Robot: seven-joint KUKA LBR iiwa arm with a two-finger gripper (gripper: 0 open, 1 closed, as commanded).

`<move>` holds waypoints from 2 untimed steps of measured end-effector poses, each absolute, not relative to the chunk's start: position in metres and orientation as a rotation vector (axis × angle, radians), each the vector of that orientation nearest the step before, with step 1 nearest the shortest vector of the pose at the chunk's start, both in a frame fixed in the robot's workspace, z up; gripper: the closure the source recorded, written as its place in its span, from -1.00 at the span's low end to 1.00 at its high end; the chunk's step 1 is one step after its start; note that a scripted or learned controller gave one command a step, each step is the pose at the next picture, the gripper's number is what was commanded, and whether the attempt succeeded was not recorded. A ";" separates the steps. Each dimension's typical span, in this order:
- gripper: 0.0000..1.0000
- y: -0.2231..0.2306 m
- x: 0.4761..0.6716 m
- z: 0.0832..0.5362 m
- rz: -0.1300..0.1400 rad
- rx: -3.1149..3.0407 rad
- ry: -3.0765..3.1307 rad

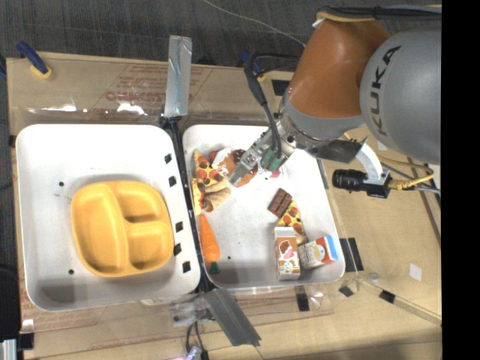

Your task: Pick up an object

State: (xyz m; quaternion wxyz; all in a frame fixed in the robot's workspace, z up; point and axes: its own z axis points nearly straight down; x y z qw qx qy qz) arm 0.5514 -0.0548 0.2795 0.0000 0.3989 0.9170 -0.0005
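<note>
Objects for picking lie in the right bin [324, 201]; the left bin [30, 201] holds a yellow divided tray [120, 226]. Going rightward in the right bin: pizza slice [206, 172] and carrot [208, 240] along the left wall, chocolate bar [280, 202] mid-bin, a second pizza slice [292, 217] just below it, two small cartons [285, 254] [318, 252] near the front right corner. Gripper [251, 162] sits low over the bin's upper middle beside the first pizza slice; jaw state cannot be read, and nothing is seen between them.

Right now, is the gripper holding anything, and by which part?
Cannot be told. The gripper is down among the toy food at the right bin's far end; no object visibly sits between its fingers.
</note>
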 end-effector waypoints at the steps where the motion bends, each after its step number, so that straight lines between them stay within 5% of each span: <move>1: 1.00 -0.014 0.503 0.246 -0.004 1.431 2.802; 2: 1.00 -0.012 0.596 0.293 0.001 1.558 2.726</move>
